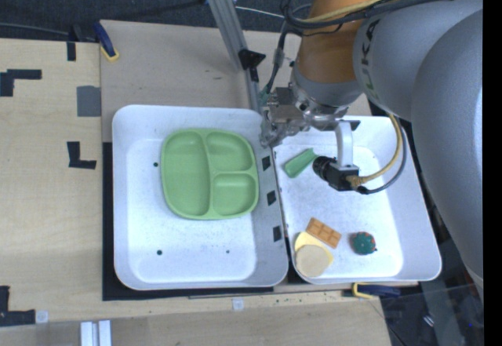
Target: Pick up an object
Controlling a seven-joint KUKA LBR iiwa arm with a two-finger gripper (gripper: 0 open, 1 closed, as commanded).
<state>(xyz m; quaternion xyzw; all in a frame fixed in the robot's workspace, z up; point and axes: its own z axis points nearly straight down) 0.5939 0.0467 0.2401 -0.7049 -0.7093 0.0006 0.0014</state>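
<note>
**Grasp prep: green block, right bin**

The two-finger gripper (276, 126) is being held low at the far-left corner of the right-hand shallow white bin (408, 258), close to the divider btwn bins. Finger state cannot be told here; the tool end is being masked by wrist hardware and cabling. Nothing is being seen clamped.

Nearest candidate: a small green oblong block (299, 162), lying flat and tilted, just beside the gripper, toward the viewer. Judged light, rigid plastic, smooth, so slip is possible if it is being pinched near an end. Recommended hold: across the short width at mid-length, with fingers aligned square to the long axis.

Other candidates, at the bin's near side:
- Orange waffle-textured square piece (323, 232), touching a pale yellow round disc (313, 260). Both are judged thin and flat, hence awkward to get fingers under; edge grip req'd.
- Small dark-green round toy w/ red spot (362, 243), standing apart. Judged likely to roll.

The light-green three-compartment plastic plate (209, 173) is lying in the left-hand shallow white bin (133, 203). Judged too wide except at the rim.
</note>
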